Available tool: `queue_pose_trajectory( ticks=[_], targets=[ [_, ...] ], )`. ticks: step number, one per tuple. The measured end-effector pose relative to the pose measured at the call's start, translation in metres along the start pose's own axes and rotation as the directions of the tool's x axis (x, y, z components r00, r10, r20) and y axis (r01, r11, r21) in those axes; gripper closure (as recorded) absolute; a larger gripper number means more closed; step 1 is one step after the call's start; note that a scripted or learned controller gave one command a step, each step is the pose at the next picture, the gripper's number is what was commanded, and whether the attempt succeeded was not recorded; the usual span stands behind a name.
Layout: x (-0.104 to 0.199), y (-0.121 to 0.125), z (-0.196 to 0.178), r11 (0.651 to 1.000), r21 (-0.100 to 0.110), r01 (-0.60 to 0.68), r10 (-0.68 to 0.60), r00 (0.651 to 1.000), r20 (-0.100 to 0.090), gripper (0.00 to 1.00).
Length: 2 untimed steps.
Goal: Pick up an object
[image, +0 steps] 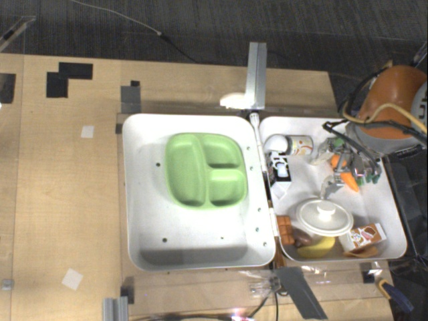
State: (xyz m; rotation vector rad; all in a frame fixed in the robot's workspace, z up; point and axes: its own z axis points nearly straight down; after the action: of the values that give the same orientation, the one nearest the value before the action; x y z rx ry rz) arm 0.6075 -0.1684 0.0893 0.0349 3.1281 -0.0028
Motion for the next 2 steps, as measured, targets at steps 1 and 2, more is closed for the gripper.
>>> queue_pose_trajectory(
  ticks=[1,2],
  targets=[
    [0.002,0.022,0.0,0.993,0.0,-0.122,0.122,0.993,0.002,0.0],
    [-0.003,0.077,-0.001,0.996,0.001,0.088,-0.088,0.996,0.002,0.0]
  ],
)
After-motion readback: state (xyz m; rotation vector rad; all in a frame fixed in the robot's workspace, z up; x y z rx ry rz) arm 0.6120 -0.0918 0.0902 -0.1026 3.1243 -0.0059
